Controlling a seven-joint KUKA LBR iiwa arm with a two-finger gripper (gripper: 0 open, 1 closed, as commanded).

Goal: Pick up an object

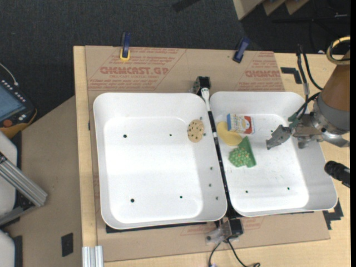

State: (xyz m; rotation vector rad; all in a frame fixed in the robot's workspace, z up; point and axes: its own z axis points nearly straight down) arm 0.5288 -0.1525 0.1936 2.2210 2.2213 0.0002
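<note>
The right bin (pixel 311 196) holds a white carton with a red and blue label (pixel 240 123), a yellow piece (pixel 227 134) beside it, and a green dotted object (pixel 242 156) just below. A round speckled cookie (pixel 195 130) lies near the right wall of the left bin (pixel 111 204). My gripper (pixel 282 131) hangs over the right bin's right half, to the right of the carton and the green object. It is open, its fingers (pixel 275 138) spread, and nothing is between them.
The arm comes in over the right bin's right rim (pixel 328 177). A black divider strip (pixel 214 143) runs between the two bins. Blue clamps (pixel 125 48) hold the cardboard base at the back edge.
</note>
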